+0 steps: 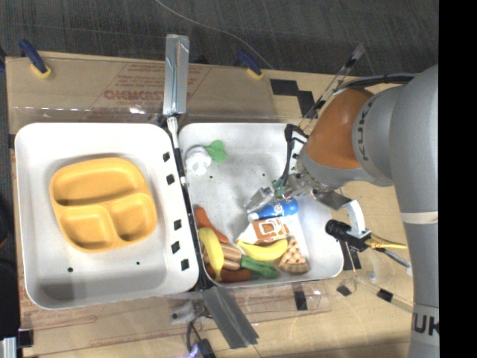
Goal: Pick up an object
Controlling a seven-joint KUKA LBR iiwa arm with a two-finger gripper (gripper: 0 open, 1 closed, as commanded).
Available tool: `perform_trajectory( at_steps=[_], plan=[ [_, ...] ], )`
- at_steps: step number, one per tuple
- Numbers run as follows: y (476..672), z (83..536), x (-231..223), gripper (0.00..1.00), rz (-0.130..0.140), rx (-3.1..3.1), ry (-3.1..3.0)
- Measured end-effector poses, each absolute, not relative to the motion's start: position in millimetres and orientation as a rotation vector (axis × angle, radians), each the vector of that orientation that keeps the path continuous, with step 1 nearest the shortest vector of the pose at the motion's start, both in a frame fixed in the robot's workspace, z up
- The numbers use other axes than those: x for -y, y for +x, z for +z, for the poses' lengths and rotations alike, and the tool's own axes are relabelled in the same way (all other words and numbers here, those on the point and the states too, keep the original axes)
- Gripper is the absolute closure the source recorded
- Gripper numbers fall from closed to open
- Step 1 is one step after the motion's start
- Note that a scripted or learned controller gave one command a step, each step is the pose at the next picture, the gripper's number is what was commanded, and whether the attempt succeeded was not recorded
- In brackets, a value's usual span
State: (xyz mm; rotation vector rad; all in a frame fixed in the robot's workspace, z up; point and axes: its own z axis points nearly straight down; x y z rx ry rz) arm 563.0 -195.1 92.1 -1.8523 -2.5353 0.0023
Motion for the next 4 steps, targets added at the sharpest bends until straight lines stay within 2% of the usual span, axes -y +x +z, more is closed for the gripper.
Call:
perform_trajectory(
  at_steps=[1, 2, 3, 4],
  plan=[
    [510.5, 92, 172, 0.0, -0.001, 2.852, -1.312],
    [510.4, 91, 107, 0.0, 0.0, 2.713, -1.575],
    [526.8, 92, 100, 0.0, 0.0, 2.929, -1.138],
    [582.2, 92, 114, 0.0, 0.001, 2.504, -1.895]
  ],
)
